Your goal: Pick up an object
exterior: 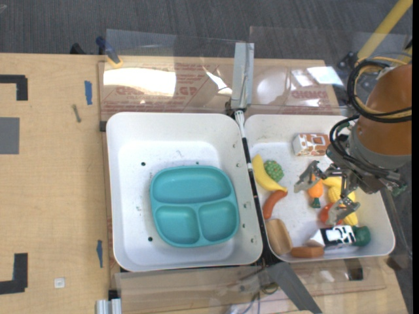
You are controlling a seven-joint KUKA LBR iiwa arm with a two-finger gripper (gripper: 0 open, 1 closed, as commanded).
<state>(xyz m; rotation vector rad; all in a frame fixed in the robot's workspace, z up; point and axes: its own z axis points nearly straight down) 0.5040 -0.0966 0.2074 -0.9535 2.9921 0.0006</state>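
My gripper (327, 192) hangs low over the middle of the right bin (386, 241), open, one finger (308, 176) to the upper left and the other (344, 208) to the lower right. Between and under them lie a small orange fruit (317, 190) and a yellow piece (334, 186), both partly hidden; neither is lifted. A banana (264, 175) and a green toy (273, 171) lie at the bin's left. A white and orange carton (309, 144) sits at the back.
An orange pepper (270, 204), a bun (277, 235), a sausage (306, 252) and a black-and-white item with a green end (343, 235) line the right bin's front. The left bin (124, 175) holds a teal divided plate (194, 205). A metal divider (241, 84) stands behind.
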